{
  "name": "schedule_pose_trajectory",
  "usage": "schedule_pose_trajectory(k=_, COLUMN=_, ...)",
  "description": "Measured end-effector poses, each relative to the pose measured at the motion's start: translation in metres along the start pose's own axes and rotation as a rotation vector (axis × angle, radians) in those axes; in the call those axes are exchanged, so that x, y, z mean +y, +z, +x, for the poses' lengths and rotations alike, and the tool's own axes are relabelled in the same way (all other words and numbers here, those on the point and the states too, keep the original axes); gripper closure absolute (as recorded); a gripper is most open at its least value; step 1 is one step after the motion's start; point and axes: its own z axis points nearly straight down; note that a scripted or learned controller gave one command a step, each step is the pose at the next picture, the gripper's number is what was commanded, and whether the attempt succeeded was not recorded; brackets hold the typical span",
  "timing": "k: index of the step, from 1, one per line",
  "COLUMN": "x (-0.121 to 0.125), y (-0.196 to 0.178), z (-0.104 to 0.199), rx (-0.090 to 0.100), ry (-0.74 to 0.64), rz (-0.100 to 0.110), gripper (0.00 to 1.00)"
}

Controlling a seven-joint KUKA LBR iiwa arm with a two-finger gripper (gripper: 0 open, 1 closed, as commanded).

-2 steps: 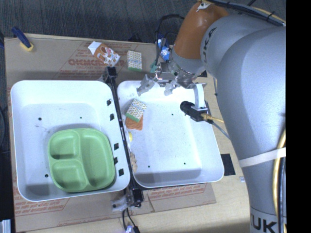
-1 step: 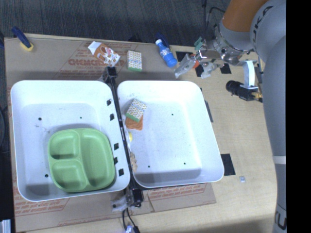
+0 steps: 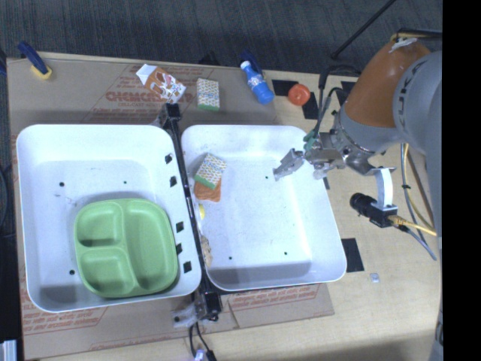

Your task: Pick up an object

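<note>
Over the right bin (image 3: 323,232), near its upper right corner, the gripper (image 3: 288,164) hangs with its grey fingers pointing left toward the middle of the bin. Honestly I can't tell how far apart the fingers are, they're small and blur together from up here, and nothing visible sits between them. They look like they're above bare white floor, not touching any item.

Closest thing to grab is a little patterned packet (image 3: 211,168) lying on top of an orange object (image 3: 209,192) at the left side of that same bin, tight by the divider, well apart from the gripper. Left bin (image 3: 45,149) has a green divided tray (image 3: 125,247) in its lower half.

Outside the bins along the top edge of the bench: a snack bag (image 3: 160,83), a small patterned box (image 3: 207,94), a blue bottle (image 3: 258,82) and an orange ball (image 3: 299,93).
</note>
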Motion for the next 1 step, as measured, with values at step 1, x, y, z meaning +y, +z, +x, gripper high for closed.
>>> schedule_pose_trajectory(k=1, x=-0.0462, y=0.1158, z=0.0005, rx=0.0, ry=-0.002, rz=-0.003, gripper=0.0)
